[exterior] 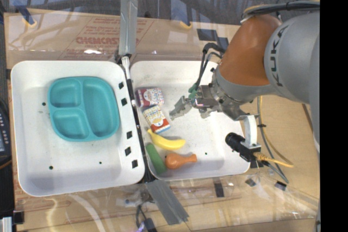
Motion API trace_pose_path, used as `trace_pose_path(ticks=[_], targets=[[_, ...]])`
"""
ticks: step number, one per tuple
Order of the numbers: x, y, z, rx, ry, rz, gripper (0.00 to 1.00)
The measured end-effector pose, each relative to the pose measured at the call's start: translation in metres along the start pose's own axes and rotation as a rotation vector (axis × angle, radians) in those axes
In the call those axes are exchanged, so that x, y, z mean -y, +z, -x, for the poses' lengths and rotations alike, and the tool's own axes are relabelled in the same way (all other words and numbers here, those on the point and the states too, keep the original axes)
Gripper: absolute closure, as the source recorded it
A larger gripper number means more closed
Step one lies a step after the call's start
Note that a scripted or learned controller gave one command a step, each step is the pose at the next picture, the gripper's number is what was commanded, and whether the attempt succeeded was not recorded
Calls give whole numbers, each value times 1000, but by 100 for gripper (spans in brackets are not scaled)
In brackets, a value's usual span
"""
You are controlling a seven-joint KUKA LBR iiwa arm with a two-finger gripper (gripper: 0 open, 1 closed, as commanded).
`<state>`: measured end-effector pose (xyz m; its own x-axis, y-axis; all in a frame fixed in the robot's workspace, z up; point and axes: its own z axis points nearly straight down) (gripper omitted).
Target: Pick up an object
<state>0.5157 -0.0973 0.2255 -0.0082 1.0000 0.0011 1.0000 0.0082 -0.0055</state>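
Camera view: two white bins are seen side by side, the left bin (22, 117) taken up by a teal divided plate (84, 107) with bare floor around it. In the right bin (234, 168) the objects are crowded along the left wall: a small carton (149, 96), a second carton (156, 118), a yellow banana (167, 142), a green vegetable (155, 158) and an orange toy (180, 160) near the front edge. The gripper (182, 107) is held above the bare middle floor, just right of the cartons, its fingers slightly spread with nothing between them. Open room is left towards the right wall
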Motion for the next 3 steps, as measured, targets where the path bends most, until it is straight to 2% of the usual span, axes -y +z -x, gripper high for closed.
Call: trace_pose_path(ticks=[1,2,3], targets=[[-5,76,3,0,3,-2,0],[27,133,-3,4,-15,8,0],[-38,134,1,1,89,2,0]])
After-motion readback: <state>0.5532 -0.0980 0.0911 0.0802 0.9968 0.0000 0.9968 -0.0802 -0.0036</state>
